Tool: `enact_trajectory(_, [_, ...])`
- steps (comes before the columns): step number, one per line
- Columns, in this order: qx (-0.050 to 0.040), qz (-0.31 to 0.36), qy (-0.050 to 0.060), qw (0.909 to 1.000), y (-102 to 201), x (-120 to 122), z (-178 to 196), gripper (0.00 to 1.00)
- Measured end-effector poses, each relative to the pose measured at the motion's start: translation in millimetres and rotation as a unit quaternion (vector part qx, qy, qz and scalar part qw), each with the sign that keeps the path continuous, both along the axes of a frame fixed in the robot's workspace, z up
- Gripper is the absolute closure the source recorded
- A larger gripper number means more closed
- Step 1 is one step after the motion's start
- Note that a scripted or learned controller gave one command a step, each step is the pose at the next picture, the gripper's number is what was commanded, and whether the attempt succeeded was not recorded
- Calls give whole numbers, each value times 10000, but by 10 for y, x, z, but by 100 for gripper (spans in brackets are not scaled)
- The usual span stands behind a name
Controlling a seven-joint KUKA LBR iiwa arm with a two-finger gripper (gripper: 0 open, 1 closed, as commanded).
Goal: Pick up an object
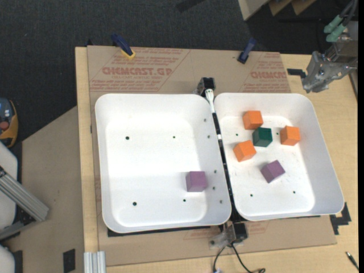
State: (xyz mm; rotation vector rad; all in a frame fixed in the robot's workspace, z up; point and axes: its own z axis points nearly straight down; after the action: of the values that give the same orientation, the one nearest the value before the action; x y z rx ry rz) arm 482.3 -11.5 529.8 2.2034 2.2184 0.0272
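The pincer (314,77) hangs above the desk (341,104), just beyond the far right corner of the right bin (324,158), and it holds nothing. I cannot tell if it is spread or pressed together, because it is small and unclear at the edge of the view.

Inside the right bin lie five blocks. A green block (263,137) sits in the middle of the group. One orange block (252,119) touches it on the far side, a second orange block (290,135) is near it toward the arm, and a third orange block (244,151) lies just beside it toward the left bin (114,169). A purple block (273,171) lies on the near side of the green block, a little apart.

In the left bin one more purple block (196,181) rests alone, near the wall it shares with the right bin.
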Motion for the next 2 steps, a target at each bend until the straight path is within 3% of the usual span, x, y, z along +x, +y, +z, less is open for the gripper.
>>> enact_trajectory(1, [-10, 3, 178, 9998, 711, -42, -1195, 100])
enact_trajectory(2, [2, -12, 30, 10000, 1117, 911, 38, 100])
